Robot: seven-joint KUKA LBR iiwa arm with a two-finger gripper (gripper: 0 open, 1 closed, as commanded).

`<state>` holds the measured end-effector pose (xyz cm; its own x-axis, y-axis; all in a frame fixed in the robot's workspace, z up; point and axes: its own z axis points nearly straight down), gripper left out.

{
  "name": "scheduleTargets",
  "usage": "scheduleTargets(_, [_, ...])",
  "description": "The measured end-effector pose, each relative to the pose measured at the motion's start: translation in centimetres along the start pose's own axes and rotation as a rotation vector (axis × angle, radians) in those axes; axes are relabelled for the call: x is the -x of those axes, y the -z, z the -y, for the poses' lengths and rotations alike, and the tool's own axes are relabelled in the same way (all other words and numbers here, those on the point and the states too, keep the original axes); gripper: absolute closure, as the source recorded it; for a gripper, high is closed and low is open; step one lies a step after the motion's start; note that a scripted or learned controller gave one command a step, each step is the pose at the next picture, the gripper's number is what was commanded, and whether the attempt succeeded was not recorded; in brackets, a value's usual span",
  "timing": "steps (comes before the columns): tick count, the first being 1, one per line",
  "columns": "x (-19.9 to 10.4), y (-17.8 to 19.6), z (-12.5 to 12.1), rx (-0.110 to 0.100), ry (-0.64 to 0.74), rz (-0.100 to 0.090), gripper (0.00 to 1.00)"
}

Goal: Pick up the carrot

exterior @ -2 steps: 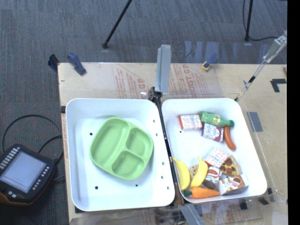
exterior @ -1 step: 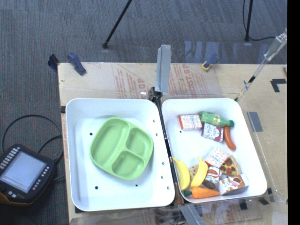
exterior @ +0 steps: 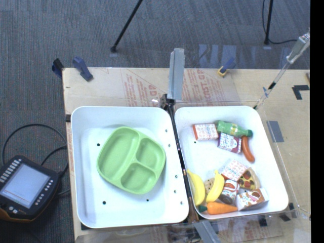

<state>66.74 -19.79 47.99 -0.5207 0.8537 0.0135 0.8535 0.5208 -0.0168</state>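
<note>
Carrot (exterior: pixel 218 207): you will find it at the near edge of the right bin (exterior: pixel 276 158), lying flat with its green top toward the left, just beside the lower tips of the bananas (exterior: pixel 205 186).
Around the carrot: small cartons (exterior: pixel 234 178) and a pizza slice (exterior: pixel 249 178) crowd close behind it; where they overlap you cannot tell one from the next.
Far end of the right bin: a red carton (exterior: pixel 205 131), a green bottle (exterior: pixel 234 129), another red carton (exterior: pixel 229 143) and a sausage (exterior: pixel 247 149); their labels are too small for you to read.
Left bin (exterior: pixel 81 151): a green divided plate (exterior: pixel 131 159) sits in the middle, apart from the walls.
Jaws: you cannot tell their state from this view.
Cut off: a pendant (exterior: pixel 23 189) on the floor at the left runs past the edge; a thin rod (exterior: pixel 283 70) at top right leaves the view before its top.
Near rim: the clutter below both bins is cropped and hard for you to make out.
</note>
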Motion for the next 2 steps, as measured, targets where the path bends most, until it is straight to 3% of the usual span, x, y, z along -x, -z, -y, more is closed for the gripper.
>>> scheduleTargets(2, [0.03,1.51,-0.45,-0.004,0.009,-0.002,1.0])
